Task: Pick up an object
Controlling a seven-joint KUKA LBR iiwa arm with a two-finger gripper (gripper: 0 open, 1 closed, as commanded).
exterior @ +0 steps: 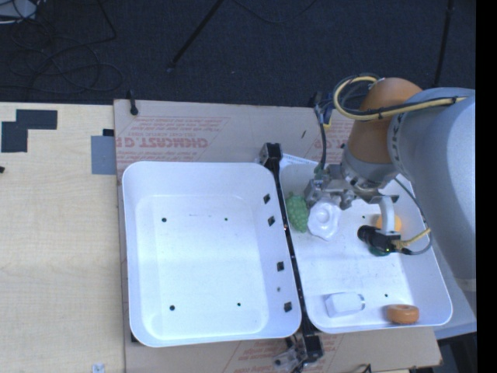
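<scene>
The gripper sits low in the right bin, over a crumpled white object beside a bumpy green one; whether it's grasping anything, I cannot tell.

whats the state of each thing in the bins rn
gripper: low in the right bin, over the white object
white object: under the gripper, beside the green object
green object: resting by the divider
orange object: lying near the front corner
white block: lying flat near the front wall
</scene>
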